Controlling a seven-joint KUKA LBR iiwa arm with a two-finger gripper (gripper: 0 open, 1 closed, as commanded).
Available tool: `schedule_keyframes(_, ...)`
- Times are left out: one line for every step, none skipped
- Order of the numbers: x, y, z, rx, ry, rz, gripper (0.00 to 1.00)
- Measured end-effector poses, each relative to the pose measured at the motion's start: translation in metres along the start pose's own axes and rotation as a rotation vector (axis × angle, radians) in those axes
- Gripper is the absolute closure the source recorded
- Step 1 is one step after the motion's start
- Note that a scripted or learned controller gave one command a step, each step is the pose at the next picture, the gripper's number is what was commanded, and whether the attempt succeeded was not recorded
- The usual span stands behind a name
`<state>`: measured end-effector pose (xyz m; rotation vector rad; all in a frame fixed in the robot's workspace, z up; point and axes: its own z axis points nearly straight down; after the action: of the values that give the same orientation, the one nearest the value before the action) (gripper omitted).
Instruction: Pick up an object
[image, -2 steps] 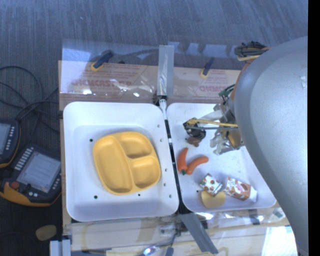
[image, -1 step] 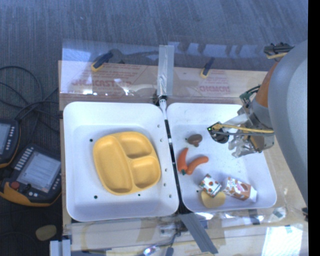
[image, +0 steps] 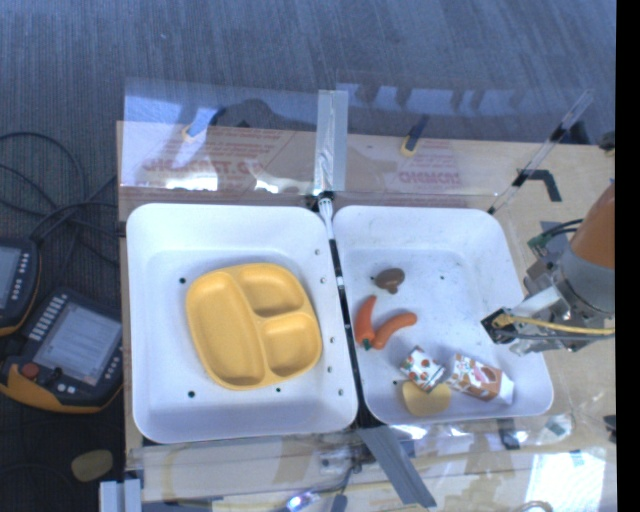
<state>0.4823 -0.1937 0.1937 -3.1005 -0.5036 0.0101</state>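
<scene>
The right bin (image: 440, 235) holds a small brown lump (image: 389, 279) near its middle. Below it lie two orange carrot-shaped pieces (image: 383, 324) side by side. Near the front wall are a small patterned carton (image: 424, 368), a red and white carton (image: 478, 379) and a flat yellow piece (image: 427, 399). My gripper (image: 530, 335) hangs over the right bin's right rim, to the right of the cartons and above them in the view. Nothing shows between it and the objects.
The left bin (image: 150, 300) bears a yellow divided plate (image: 254, 323). A metal strip (image: 331, 140) stands behind the seam between the bins. A handheld controller (image: 60, 350) lies on the floor at the left. The arm's orange band (image: 598, 228) sits at the right edge.
</scene>
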Motion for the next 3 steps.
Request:
schedule_keyframes(0.089,0.005,-0.041,-0.002,0.001,0.050,1.00)
schedule_keyframes(0.114,-0.019,0.025,-0.001,-0.001,0.046,1.00)
schedule_keyframes(0.113,-0.019,0.017,-0.001,-0.007,0.044,1.00)
